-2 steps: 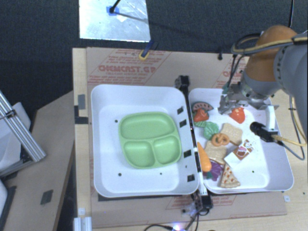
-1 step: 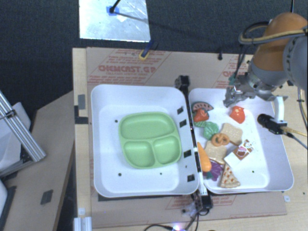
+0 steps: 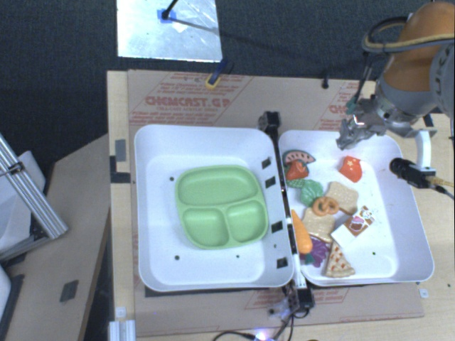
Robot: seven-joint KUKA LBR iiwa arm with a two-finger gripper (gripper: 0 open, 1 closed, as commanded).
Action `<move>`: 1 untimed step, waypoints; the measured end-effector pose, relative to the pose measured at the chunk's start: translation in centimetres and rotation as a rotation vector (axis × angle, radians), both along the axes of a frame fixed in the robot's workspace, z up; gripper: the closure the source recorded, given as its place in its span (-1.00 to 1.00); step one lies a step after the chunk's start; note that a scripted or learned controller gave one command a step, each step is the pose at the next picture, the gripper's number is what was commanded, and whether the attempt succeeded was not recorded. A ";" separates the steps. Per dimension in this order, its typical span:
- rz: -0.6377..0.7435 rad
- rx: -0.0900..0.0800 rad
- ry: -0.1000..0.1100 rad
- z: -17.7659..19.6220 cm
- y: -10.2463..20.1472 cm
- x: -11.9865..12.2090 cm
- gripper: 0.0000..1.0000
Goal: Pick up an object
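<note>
Carefully, I would lower the tool (image 3: 350, 135), whose grip state I cannot tell, straight onto the red piece (image 3: 350, 168), clear of the bin wall (image 3: 334, 133).

We see the grey arm (image 3: 419, 84) coming in from the upper right, its orange band (image 3: 426, 30) bulging above the wrist. The wrist bends down and to the left, ending in the two-finger gripper (image 3: 348, 137), which points downward. We cannot tell how its tips stand, as they blur into a dark, small shape.
</note>
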State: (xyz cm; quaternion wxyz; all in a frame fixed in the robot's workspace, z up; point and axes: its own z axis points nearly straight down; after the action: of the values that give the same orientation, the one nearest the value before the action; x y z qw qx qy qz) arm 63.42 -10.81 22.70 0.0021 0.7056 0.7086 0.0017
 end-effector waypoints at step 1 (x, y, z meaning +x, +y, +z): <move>0.003 0.002 0.007 -0.9 3.9 -3.3 1.00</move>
State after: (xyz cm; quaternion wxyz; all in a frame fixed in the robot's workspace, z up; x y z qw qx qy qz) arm 60.12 -6.95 21.76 -0.0010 0.7045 0.7097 0.0000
